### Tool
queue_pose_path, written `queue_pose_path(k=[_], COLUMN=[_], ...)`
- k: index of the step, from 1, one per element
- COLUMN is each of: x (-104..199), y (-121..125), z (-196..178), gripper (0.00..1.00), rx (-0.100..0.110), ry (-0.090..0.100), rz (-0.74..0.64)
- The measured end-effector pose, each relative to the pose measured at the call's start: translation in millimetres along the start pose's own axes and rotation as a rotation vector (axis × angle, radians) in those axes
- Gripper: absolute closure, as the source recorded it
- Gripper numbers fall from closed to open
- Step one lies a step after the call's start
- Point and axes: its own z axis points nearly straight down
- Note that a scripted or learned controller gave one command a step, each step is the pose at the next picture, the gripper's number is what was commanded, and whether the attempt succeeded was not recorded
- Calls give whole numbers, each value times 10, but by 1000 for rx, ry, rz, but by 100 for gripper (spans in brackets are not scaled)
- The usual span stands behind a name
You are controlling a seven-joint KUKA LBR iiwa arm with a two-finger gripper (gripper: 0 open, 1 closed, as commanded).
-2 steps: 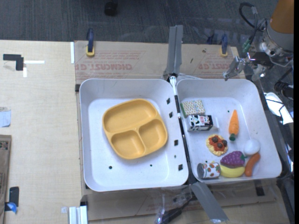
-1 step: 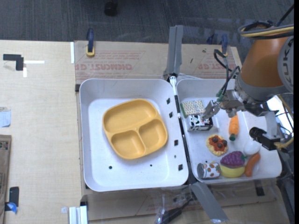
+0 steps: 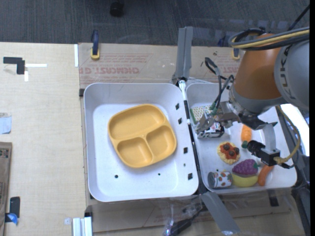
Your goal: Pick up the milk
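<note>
Bench point(image 3: 39, 132) with two white bins. Left bin point(image 3: 98, 171) carrying a yellow divided plate point(image 3: 141, 134). Right bin point(image 3: 288, 178) crowded with toy food. End effector point(image 3: 209, 124) low over a small carton, probably the milk point(image 3: 212, 129), at that bin's left side; grip state impossible to tell. Lift judged not yet done.

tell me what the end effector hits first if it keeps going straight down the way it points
Probably the small dark-and-white carton directly beneath the end effector in the right bin, though depth is hard to judge from this view.
</note>
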Motion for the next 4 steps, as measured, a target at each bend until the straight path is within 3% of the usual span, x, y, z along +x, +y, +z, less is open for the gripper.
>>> queue_pose_path(k=[1,2,3,4], x=[-91,-996,-999,-439], y=[-127,-342,-343,301], z=[2,928,841,-989], gripper=[0,0,100,100], rx=[0,0,0,-1], ry=[0,0,0,-2], rz=[9,75,78,115])
